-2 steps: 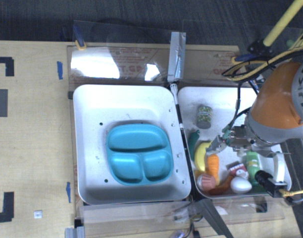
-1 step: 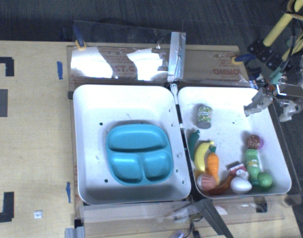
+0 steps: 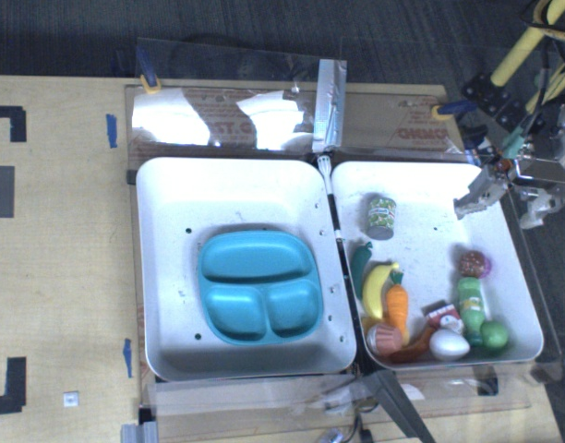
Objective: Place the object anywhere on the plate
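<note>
A: Where is the plate?

B: The blue plate (image 3: 259, 284), with three compartments, lies in the middle of the left bin (image 3: 162, 210). Nothing rests on it.

A: And the objects?

B: All in the right bin (image 3: 421, 187). A small green-labelled can (image 3: 381, 216) stands alone near its upper left. Along the left wall lie a banana (image 3: 376, 287) and a carrot (image 3: 396, 308) side by side, touching. Along the lower edge sits a white egg (image 3: 450, 344), with a green bottle (image 3: 470, 301) and a green ball (image 3: 494, 336) just beside it, and a dark red round piece (image 3: 473, 264) above the bottle.

A: The gripper?

B: The gripper (image 3: 476, 197) hangs at the right bin's upper right corner, well apart from the can and the other toys. Nothing shows between its fingers; whether they are apart or together, I cannot tell.

A: The tabletop?

B: The tabletop (image 3: 61, 275) is light wood, with black marks at the left.
</note>
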Motion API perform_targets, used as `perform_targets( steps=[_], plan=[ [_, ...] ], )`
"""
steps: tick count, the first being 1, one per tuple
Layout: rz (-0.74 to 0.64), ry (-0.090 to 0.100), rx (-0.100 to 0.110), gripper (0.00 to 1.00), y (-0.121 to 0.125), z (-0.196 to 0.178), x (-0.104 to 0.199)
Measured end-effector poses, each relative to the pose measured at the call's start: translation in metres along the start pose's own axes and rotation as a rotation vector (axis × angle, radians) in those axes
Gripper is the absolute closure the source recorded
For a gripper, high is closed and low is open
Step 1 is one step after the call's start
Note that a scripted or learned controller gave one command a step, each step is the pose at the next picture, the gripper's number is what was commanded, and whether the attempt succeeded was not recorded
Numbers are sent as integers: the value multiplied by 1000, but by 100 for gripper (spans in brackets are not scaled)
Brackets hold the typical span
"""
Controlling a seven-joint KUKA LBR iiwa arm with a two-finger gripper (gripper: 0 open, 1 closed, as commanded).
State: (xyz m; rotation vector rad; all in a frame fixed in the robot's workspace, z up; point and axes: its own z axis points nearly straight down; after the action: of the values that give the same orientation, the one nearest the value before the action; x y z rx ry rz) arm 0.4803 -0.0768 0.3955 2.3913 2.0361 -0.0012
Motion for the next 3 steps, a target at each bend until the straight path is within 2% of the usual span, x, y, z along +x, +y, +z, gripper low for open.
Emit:
perform_targets(
  steps=[2,3],
  plan=[
    [0,0,0,0,0,0,0],
    [60,-1,7,0,31,69,-8]
  ],
)
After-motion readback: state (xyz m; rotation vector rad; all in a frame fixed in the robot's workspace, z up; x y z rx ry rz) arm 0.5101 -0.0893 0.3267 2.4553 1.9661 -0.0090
